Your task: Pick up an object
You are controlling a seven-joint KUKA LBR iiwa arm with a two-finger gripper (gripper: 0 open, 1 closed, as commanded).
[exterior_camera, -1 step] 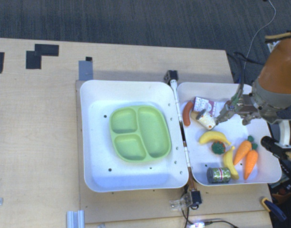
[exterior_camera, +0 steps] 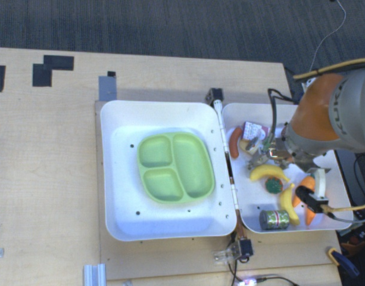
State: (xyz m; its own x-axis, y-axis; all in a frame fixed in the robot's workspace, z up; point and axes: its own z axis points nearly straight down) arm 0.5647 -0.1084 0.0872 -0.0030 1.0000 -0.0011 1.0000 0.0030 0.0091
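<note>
STATE: fingers low in right bin, spread not discernible | TARGET: banana just beside fingers, between red sausage and green ball | HANDLING: judged light, rigid, smooth toy; curved, liable to roll | GRASP: across mid-body, narrowest span | NEARBY: green can; green tray in left bin on table

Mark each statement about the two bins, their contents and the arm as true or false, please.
1. The green divided tray lies in the left bin. True.
2. The red sausage lies inside the green tray. False: it lies in the right bin, near the wall between the bins.
3. The can lies on its side near the front edge of the right bin. True.
4. The gripper is over the left bin. False: it is over the right bin, above the banana.
</note>
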